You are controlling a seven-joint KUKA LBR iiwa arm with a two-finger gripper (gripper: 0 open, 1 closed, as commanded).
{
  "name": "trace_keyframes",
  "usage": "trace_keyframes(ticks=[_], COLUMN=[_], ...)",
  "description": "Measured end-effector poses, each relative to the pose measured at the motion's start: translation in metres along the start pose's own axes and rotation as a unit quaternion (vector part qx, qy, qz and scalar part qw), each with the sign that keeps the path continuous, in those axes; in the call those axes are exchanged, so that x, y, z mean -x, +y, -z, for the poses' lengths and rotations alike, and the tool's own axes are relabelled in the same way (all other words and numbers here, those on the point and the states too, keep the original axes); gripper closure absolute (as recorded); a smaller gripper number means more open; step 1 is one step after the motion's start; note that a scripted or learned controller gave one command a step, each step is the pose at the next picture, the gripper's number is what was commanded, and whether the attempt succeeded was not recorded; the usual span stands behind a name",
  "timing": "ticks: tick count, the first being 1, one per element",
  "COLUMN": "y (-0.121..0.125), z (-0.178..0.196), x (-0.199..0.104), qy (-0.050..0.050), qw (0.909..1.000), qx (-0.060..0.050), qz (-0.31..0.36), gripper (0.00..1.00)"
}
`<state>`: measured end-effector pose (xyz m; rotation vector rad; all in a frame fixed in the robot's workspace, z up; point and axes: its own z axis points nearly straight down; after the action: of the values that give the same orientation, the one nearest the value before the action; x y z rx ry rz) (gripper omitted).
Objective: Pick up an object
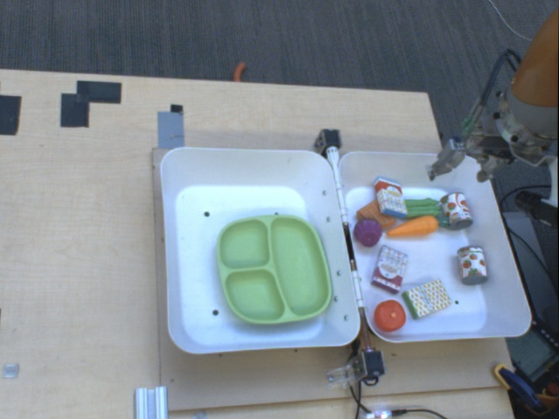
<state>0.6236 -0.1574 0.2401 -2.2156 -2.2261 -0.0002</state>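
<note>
At the bottom of the frame, nearest the camera, a small metal clamp (354, 372) with wires sits on the bench (79, 260) just below the seam between the two white bins. The left bin (188, 182) fills the middle of the frame and holds a green divided plate (274, 269) with three sections, lying a little toward the bin's lower right.

The right bin (502, 269) holds the things to pick. A tomato (389, 315) lies at its lower left, with a green patterned box (427, 298) just beside it on the right. Above them is a red and white packet (389, 267). A purple ball (368, 231) sits near the left wall, and to its right an orange carrot (413, 227) lies slantwise. Above the carrot a small carton (390, 197) leans beside a green vegetable (424, 206). One can (455, 209) rests at the end of that green vegetable, and a second can (472, 264) stands apart toward the right wall.

The gripper (465, 158) hangs at the upper right of the frame, over the far rim of the right bin, above the can and clear of everything in the bin. Its two fingers (444, 164) are spread apart with nothing between them. The grey arm with its orange band (534, 77) comes in from the right edge.
</note>
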Motion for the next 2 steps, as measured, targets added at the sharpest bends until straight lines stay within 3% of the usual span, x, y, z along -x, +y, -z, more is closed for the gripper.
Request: trace_keyframes(ticks=[1, 2], y=[-0.061, -0.103], z=[-0.12, -0.151], x=[0.009, -0.021], qy=[0.0, -0.003], qw=[1.0, 0.9999], qx=[-0.001, 0.011], qz=[-0.001, -0.003], gripper=[0.0, 0.0])
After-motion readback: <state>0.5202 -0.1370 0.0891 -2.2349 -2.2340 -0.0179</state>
